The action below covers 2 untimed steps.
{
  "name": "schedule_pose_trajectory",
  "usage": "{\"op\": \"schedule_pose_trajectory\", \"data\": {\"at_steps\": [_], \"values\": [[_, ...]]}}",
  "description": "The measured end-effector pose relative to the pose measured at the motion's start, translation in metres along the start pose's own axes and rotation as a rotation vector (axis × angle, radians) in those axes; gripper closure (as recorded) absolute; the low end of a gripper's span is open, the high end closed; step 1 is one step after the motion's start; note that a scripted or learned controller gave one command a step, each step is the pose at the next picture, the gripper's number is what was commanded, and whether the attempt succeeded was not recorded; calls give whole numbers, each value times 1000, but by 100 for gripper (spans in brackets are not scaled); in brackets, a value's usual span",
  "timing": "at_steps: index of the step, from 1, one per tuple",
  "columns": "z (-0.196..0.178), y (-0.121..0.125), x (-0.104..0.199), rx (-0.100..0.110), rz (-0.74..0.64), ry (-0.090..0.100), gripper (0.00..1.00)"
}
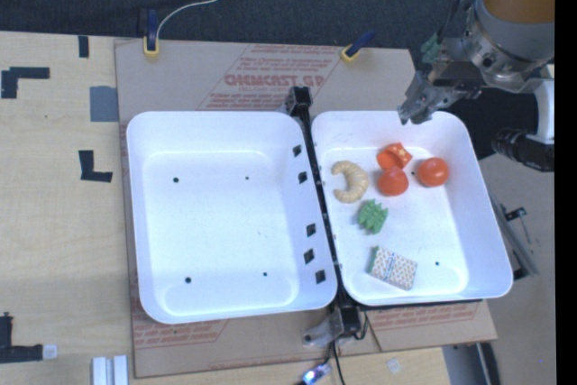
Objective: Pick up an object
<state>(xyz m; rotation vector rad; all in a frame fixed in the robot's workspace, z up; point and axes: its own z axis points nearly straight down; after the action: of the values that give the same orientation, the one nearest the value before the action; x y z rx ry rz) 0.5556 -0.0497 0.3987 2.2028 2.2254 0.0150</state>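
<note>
Red pieces [394, 169], seemingly three, fill the right bin [469, 221]; claw [416, 111] grip unclear.

I see five candidates, all lying in the right bin [469, 149]. A tan croissant [350, 180] curls near the divider, its open side facing left. An orange-red block [394, 156] sits tilted, touching a round red-orange tomato [392, 183] just below it. A second tomato [433, 171] lies just beside them to the right. A green leafy piece [371, 215] rests below the croissant, and a speckled flat packet [393, 268] lies askew near the front wall.
</note>
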Motion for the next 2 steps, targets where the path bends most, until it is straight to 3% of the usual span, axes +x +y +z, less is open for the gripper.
{"op": "schedule_pose_trajectory", "data": {"at_steps": [1,2], "values": [[82,-78,-21,27,14,1,100],[48,33,48,6,1,0,100]]}}
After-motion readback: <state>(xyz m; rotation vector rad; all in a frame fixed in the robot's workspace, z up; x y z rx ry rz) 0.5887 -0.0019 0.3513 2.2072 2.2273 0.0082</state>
